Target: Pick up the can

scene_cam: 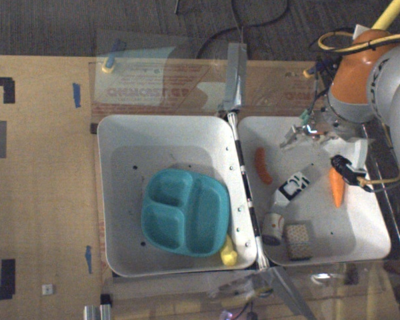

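Observation:
The can (273, 227) is a small pale cylinder with a dark end. It rests in the right bin (367, 235), against its left wall near the front corner. My gripper (301, 135) hangs over the back of the same bin, well behind the can and to its right. Its metal fingers (289, 139) are spread open with nothing between them. The grey arm and its orange band (357, 79) reach in from the upper right.
Also in the right bin are an orange sausage (262, 165), a black-and-white box (293, 185), a carrot (337, 187) and a brown block (297, 240) beside the can. The left bin (120, 145) holds a teal divided plate (185, 212) and a small yellow item (229, 255).

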`<act>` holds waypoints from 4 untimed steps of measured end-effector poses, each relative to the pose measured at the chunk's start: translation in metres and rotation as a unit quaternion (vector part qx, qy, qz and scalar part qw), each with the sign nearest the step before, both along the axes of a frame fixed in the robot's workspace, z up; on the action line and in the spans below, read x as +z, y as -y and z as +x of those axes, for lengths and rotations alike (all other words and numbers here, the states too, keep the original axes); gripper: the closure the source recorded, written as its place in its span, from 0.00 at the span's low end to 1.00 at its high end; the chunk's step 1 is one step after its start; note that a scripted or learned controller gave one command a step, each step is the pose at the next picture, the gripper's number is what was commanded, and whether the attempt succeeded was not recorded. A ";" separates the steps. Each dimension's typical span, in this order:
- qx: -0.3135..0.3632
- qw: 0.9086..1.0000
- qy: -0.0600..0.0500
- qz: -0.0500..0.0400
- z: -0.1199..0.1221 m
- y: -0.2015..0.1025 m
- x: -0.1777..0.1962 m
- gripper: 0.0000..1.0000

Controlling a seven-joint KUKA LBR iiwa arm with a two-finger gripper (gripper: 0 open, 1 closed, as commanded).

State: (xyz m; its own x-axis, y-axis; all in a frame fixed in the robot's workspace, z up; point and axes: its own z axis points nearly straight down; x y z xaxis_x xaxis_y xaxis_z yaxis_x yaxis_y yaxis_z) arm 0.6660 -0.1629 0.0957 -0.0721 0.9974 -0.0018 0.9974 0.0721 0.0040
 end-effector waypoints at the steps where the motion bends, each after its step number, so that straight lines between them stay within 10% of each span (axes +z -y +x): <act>1: -0.045 0.999 0.000 0.000 0.000 0.031 0.194 0.00; 2: -0.051 0.999 -0.002 0.001 -0.035 -0.042 0.074 0.00; 3: -0.175 0.985 -0.001 0.001 0.001 -0.064 0.018 0.00; 4: -0.310 0.951 0.000 0.002 -0.082 -0.013 -0.008 0.00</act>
State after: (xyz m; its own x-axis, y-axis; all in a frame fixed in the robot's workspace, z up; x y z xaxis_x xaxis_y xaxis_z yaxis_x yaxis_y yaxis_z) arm 0.5841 -0.1498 0.0877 0.5291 0.8486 0.0026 0.8485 -0.5291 0.0034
